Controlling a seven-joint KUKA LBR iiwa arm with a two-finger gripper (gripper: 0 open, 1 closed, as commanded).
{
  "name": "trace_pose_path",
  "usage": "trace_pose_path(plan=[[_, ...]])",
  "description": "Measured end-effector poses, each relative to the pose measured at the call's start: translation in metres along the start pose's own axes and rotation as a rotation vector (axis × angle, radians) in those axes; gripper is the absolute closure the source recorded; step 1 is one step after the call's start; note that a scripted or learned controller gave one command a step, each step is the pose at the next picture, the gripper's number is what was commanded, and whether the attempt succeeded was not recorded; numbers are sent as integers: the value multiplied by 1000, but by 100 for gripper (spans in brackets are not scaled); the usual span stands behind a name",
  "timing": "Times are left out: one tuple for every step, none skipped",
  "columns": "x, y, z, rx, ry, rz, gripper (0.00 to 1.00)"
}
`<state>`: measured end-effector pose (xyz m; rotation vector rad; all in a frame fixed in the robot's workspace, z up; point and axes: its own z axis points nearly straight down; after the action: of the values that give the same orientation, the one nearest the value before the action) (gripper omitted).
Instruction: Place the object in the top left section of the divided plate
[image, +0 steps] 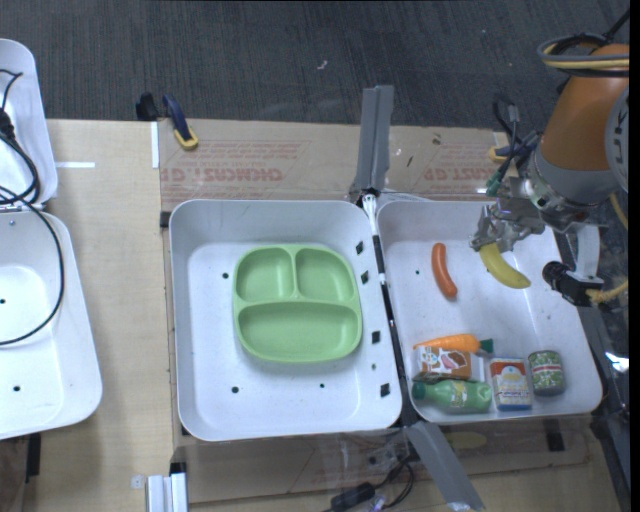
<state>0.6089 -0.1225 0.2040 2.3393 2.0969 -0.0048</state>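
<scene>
I see dark grey carpet floor along the top. The bench top is tan cardboard with red print, upside down. A grey divider post stands between the bins. White equipment with black cables sits at left. A blue-yellow clamp is near the back edge. Lighting is even.

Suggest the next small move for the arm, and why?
Probably lift straight up. The gripper sits at the banana in the right bin, while the green divided plate lies in the left bin; whether the grasp holds is unclear.
</scene>
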Motion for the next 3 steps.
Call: trace_pose_path(plan=[[75, 39, 13, -1, 1, -105, 100], [151, 34, 13, -2, 1, -266, 100], [219, 27, 12, -3, 0, -523, 100]])
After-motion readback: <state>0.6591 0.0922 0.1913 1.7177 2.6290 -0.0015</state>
